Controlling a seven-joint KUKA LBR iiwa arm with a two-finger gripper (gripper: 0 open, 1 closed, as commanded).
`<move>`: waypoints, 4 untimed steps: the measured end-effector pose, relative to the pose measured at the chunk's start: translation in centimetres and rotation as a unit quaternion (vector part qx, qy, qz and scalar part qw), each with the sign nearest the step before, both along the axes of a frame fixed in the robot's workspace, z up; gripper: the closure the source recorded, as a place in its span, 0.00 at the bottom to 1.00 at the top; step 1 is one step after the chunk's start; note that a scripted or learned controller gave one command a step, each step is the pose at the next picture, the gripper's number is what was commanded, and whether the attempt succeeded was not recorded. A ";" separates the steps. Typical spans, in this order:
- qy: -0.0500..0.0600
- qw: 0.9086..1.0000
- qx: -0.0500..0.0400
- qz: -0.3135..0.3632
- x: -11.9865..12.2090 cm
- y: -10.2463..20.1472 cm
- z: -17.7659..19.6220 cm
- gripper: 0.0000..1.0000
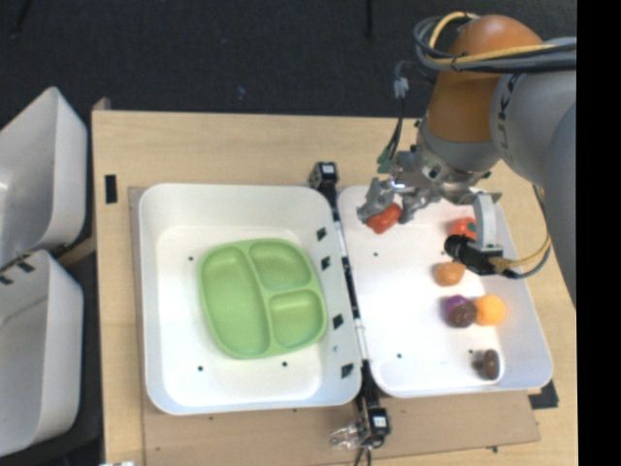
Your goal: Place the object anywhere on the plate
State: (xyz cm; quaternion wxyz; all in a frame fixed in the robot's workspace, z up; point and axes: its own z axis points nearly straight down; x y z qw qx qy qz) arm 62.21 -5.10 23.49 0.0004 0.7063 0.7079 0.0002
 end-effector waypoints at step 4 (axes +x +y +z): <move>0.000 1.000 0.000 0.000 0.3 20.6 -0.1 1.00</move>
